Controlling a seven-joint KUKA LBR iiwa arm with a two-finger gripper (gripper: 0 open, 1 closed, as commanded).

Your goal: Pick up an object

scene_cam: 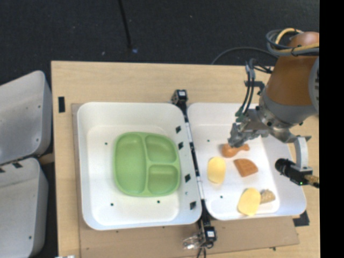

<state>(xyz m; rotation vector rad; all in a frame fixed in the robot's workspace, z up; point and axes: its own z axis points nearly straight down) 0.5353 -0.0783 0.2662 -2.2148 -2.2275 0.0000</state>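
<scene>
Right bin [215, 117] — claw [238, 142] on orange piece [231, 151]

No readable text, labels, brands or numbers anywhere. Nothing legible on the white bins [86, 144], the green divided plate [146, 163], the counter [64, 85] or the arm [293, 85]; any markings too small to make out.

Wooden bench [123, 79], light tan top. Two shallow white bins sit directly on it, side by side and touching along the middle: left bin [91, 144], right bin [212, 117]. Bare wood shows along the far edge.
</scene>
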